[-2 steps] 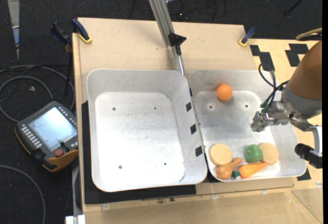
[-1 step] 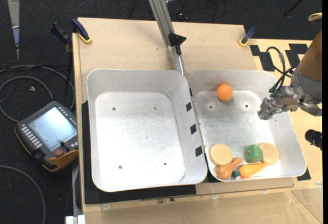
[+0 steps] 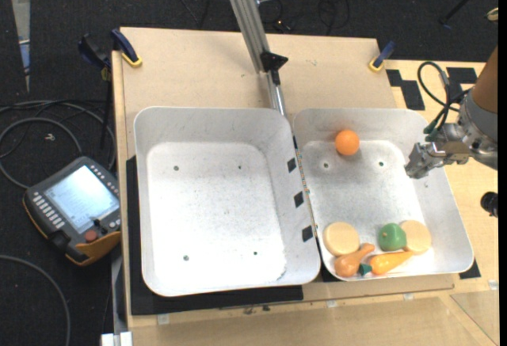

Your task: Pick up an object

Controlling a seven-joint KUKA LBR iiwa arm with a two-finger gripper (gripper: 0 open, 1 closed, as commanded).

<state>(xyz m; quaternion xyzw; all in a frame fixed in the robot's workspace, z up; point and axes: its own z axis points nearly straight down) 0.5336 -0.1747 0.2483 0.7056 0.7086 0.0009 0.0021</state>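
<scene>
The orange ball [image 3: 346,142] lies alone near the far wall of the right bin [image 3: 444,202], well apart from the cluster at the near edge: two pale discs [image 3: 342,238], a green piece [image 3: 390,237] and two orange, carrot-like pieces [image 3: 388,261] touching one another. Standing free, the ball looks the easier pick. The tool [image 3: 417,165] hangs over the bin's right side, holding nothing; its state cannot be told at this size. The left bin [image 3: 150,178] sits beside it on the table [image 3: 206,67].
</scene>
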